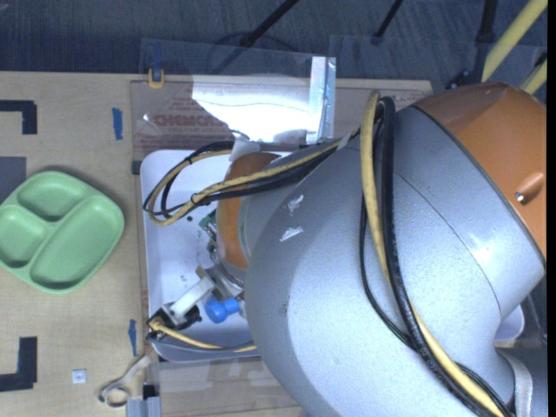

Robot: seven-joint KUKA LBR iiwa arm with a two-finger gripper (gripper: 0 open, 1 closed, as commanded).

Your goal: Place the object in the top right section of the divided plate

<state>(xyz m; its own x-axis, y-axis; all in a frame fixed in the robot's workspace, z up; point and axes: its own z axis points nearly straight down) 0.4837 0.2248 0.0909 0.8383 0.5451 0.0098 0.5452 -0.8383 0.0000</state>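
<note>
A light green divided plate (116,216) with three sections lies on the wooden bench at the left, outside the bins. My arm fills the right and middle of the view, and its orange wrist band (229,224) hangs over the left white bin (156,259). The gripper (205,299) is down inside this bin near its front left corner, mostly hidden by the arm. A small blue object (223,310) and a white piece (185,305) lie right beside it; whether either is held is unclear. Something small and green (208,223) peeks out by the wrist.
Yellow and black cables (178,185) loop over the bin's back left part. A clear plastic wall (234,102) stands behind the bin. Black tape marks (22,115) and blue tape (117,122) mark the bench. A tan loop (120,391) lies at the bin's front left corner.
</note>
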